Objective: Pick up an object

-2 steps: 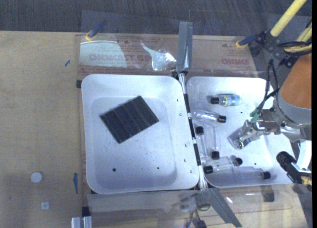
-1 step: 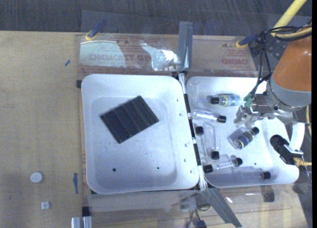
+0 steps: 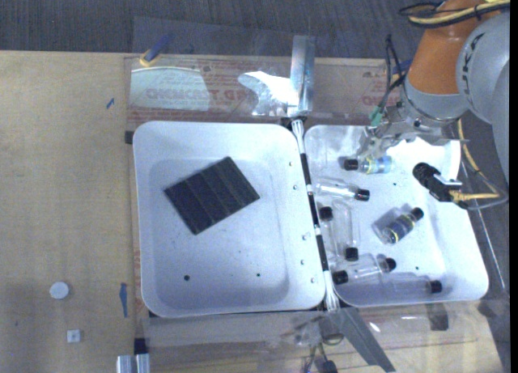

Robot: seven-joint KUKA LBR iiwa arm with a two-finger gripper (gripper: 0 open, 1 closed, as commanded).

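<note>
The right bin [image 3: 465, 278] holds several small clear vials with black caps, among them one near the top left [image 3: 366, 164], one in the middle [image 3: 344, 192] and one at the bottom [image 3: 409, 286]. A darker bottle [image 3: 396, 226] lies at centre right. A black ribbed mat [image 3: 212, 194] lies in the left bin [image 3: 154, 274]. My gripper [image 3: 379, 140] hangs low over the top left of the right bin, right above the blue-tinted vial. The arm with its orange band [image 3: 441, 40] reaches in from the upper right.
A black cylindrical piece [image 3: 429, 179] sticks out near the right bin's right wall, with yellow cable beside it. Crumpled clear plastic and a metal strip [image 3: 303, 72] lie behind the bins. A small white disc [image 3: 58, 290] rests on the bench at the left.
</note>
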